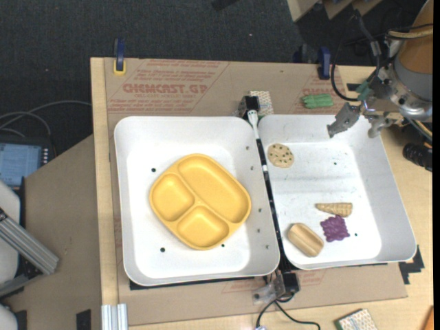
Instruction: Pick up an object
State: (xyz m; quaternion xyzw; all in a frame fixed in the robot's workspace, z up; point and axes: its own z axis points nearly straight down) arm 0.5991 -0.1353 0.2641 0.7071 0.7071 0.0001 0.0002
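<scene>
Sitting side by side on a brown board: two shallow white plastic bins, the left bin (pixel 130 184) and the right bin (pixel 371 177), meeting along a dark seam at the middle. Filling much of the left bin, a yellow three-compartment plastic tray (pixel 199 201), with bare white floor running all round it up to the rim. Lying in the right bin, four small things: a round tan cookie with dark chips (pixel 280 155) near the seam, toward the far side; a tan waffle-patterned cone (pixel 334 209), a purple bunch of toy grapes (pixel 335 229) just beside it on the near side, and a tan bread-roll shape (pixel 304 239) at the near edge. Leaving the bin's far right quarter and middle floor open. Hanging over the far right corner of the right bin, the grey two-finger gripper (pixel 358 120), fingers (pixel 342 122) spread apart with nothing between them. Resting well apart from the gripper, cone, grapes and roll; cookie lying nearer, to its left. Lying beyond the bins on the board, a small green oblong piece (pixel 317 102).
</scene>
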